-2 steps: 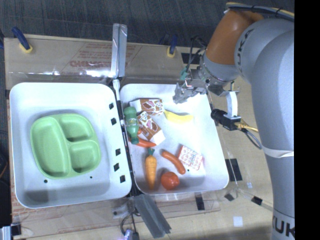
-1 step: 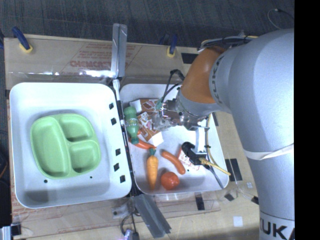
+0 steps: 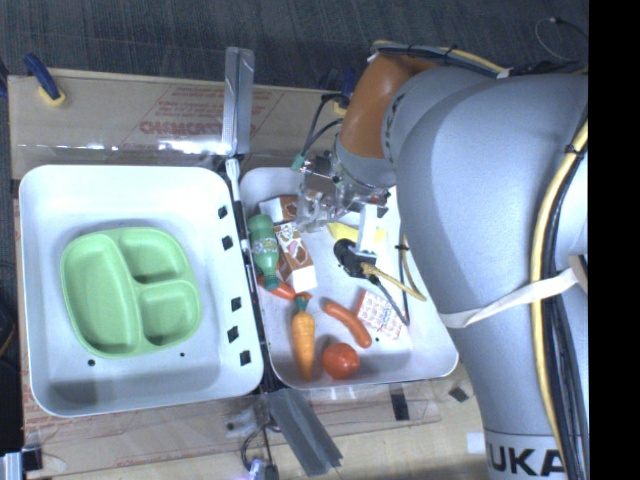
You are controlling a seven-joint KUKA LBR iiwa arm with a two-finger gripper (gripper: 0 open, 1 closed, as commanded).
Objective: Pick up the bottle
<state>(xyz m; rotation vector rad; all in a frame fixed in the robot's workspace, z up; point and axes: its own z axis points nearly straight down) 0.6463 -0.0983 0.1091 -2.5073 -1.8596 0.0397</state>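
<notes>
The grey arm, nearest the camera, bends in from the right with its tool low over the right bin. The bottle lies untouched just left of it against the bin's left wall, so this looks like the approach. Next the tool must shift left and straddle the bottle; I cannot tell the tool's state.

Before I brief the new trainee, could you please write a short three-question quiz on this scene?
1. True or false: the green bottle lies in the left bin.
2. What sits in the left bin? A) green divided tray B) carrot C) tomato
3. Fill in: the end effector hovers over the ___ bin.

Key: 1 false; 2 A; 3 right.
</notes>
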